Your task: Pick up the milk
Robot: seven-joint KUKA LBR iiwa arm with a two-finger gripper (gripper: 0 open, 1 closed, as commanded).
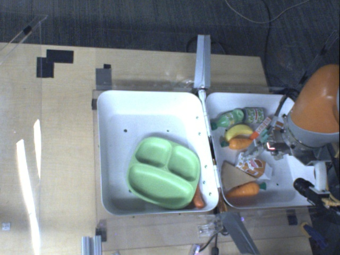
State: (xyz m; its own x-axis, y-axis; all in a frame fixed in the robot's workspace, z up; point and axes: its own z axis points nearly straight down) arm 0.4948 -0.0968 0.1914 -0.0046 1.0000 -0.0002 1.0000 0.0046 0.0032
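My gripper (267, 142) hangs over the right bin (281, 198); can't tell its state. Milk carton (251, 166) lies just below-left of it, tilted, on a brown wedge. Banana (237, 130) & orange piece to its left, carrot (244, 190) further below. Green tray (163, 172) sits in left bin (114, 142), well off.

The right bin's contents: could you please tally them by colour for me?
Green: 2, a green bottle and a green can
Yellow: 1, a banana
Orange: 2, carrots
White and orange: 1, a milk carton
Brown: 1, a wedge
Total: 7
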